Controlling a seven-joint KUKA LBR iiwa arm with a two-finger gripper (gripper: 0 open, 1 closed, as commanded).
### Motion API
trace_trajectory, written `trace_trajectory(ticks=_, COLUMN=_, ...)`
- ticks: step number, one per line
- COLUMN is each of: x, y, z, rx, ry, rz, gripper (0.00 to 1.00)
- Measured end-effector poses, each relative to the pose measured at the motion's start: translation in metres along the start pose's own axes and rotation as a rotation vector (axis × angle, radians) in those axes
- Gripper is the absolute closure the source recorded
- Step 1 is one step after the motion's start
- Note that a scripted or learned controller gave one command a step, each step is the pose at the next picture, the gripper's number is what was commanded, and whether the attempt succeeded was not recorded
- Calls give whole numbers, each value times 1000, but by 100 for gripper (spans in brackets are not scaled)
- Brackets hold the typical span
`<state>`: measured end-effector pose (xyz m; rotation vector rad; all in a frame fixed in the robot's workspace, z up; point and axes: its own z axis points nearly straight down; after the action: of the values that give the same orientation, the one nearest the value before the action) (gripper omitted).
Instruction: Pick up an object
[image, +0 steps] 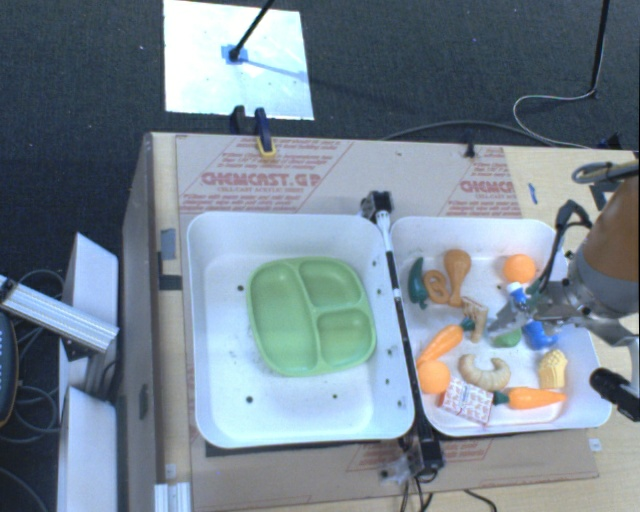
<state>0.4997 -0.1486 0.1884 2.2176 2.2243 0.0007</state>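
Hovering low over the right bin (500, 232), the gripper (518, 312) sits among a pile of toy food, near the bin's right half. Whether the claw is wide or narrow, I cannot tell; that spot is a tangle of grey metal and blue bits.

Nearest candidates: a small green piece (506, 339) just below the gripper and a blue piece (541, 335) just beside it, both too blurred to name. Corn cob (552, 368) lies just below the blue piece. Orange ball (519, 268) sits above the gripper, near the bin's top right.

Handling, as a guess: these look like hollow plastic play food, so light, stiff, smooth and probably a bit slippery, not fragile. Round ones like the ball would likely roll out of a pinch. Long ones are the better bet, taken across the narrow middle: the carrot (531, 398) at the bottom wall, the second carrot (441, 344) at centre left, the drumstick (456, 270) by its thin shaft.

Looks: the carrot is orange with a green stub, the croissant (484, 372) is tan and curved, and the red-and-white packet (467, 400) is flat against the floor, hard to get under. Items are crowded, several touching.

Left bin (290, 228) holds a green divided plate (311, 314), well apart from the gripper.
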Motion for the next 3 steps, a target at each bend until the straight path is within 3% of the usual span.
trace_trajectory(ticks=1, x=48, y=65, z=73, rx=1, ry=1, rz=-1, gripper=0)
trace_trajectory(ticks=2, x=44, y=126, z=104, rx=-1, ry=0, rz=-1, gripper=0)
trace_trajectory(ticks=3, x=50, y=120, z=104, rx=-1, ry=0, rz=-2, gripper=0)
